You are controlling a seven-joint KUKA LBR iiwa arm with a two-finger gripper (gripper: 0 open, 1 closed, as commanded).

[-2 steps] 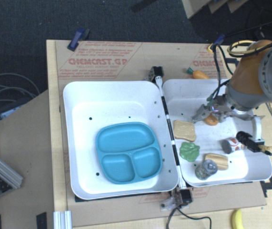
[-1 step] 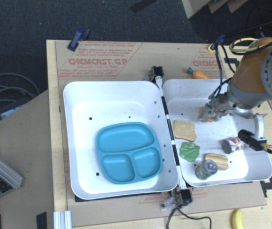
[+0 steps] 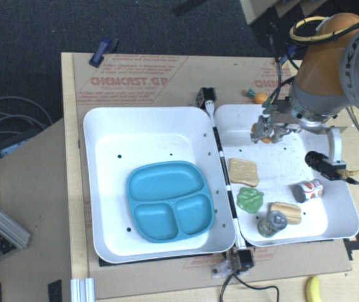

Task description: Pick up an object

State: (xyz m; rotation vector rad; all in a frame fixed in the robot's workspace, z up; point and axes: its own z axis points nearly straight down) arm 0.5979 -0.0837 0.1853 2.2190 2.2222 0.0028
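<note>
My gripper (image 3: 262, 131) hangs over the far left part of the right bin (image 3: 349, 216), low above its floor. A small orange thing (image 3: 267, 139) shows right at its tip; I cannot tell whether it is held. Nearer the front of that bin lie a tan toast slice (image 3: 243, 172), a green leafy piece (image 3: 250, 200), a tan block (image 3: 286, 212), a grey round thing (image 3: 271, 223) and a small red, white and grey box (image 3: 309, 190). All of these lie apart from the gripper.
The left bin (image 3: 104, 143) holds a blue divided plate (image 3: 170, 200). A small orange and green piece (image 3: 259, 95) lies on the board behind the right bin. The arm (image 3: 327, 61) comes in from the upper right. A black clip (image 3: 206, 95) sits where the bins meet.
</note>
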